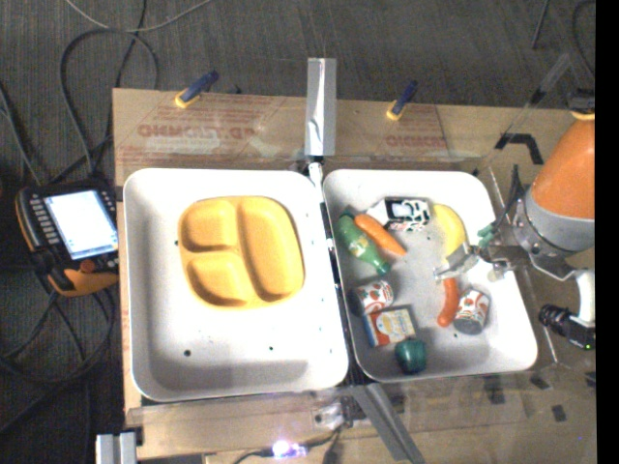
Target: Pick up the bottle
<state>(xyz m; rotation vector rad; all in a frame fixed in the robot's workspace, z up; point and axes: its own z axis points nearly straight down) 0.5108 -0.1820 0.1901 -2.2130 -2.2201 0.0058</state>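
The bottle [360, 243] is green and lies on its side at the left edge of the right bin [517, 351], just beside the divide between the bins. An orange carrot [381, 234] rests against its right side. My gripper [461, 263] hangs over the right part of the same bin, near the banana [451, 226] and above a red sausage [448, 303]. It is well to the right of the bottle, with nothing seen in its grasp.
The right bin also holds a black-and-white carton [407, 211], two small cans [375, 296] [471, 312], a small box [391, 325] and a dark green piece [411, 356]. A yellow divided tray [242, 249] lies in the left bin [145, 288].
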